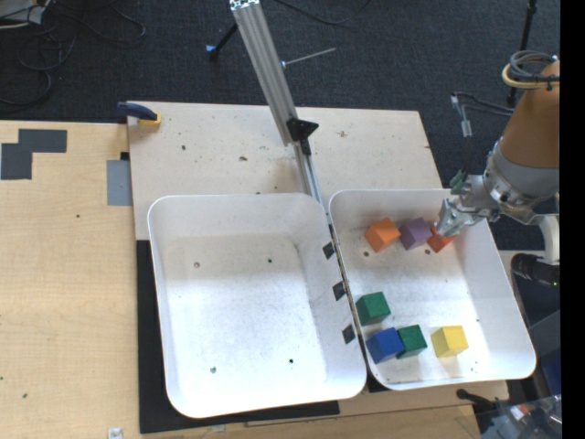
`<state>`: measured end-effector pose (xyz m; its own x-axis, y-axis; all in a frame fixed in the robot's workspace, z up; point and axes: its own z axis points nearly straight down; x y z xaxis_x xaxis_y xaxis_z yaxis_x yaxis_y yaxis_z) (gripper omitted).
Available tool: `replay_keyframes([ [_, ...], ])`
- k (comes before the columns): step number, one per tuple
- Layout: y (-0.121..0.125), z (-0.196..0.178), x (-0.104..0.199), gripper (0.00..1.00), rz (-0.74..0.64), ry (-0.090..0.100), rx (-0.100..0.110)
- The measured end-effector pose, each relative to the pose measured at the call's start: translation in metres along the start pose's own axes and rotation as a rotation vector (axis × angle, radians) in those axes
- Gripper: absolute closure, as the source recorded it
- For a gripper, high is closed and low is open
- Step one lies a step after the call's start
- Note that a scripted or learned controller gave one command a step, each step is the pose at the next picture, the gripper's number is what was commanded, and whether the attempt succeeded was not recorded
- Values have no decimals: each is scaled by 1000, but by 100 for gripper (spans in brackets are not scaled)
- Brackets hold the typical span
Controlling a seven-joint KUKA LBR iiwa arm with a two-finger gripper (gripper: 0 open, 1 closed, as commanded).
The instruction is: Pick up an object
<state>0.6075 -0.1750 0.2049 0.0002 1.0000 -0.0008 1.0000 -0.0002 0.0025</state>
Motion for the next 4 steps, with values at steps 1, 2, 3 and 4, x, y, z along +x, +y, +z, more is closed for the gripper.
replay_keyframes([
  [1,15,2,47,100,-4,3,3],
  [2,15,6,104,100,-4,3,7],
  [3,27,9,156,100,-4,3,4],
  [4,35,-9,209,100,-5,3,3],
])
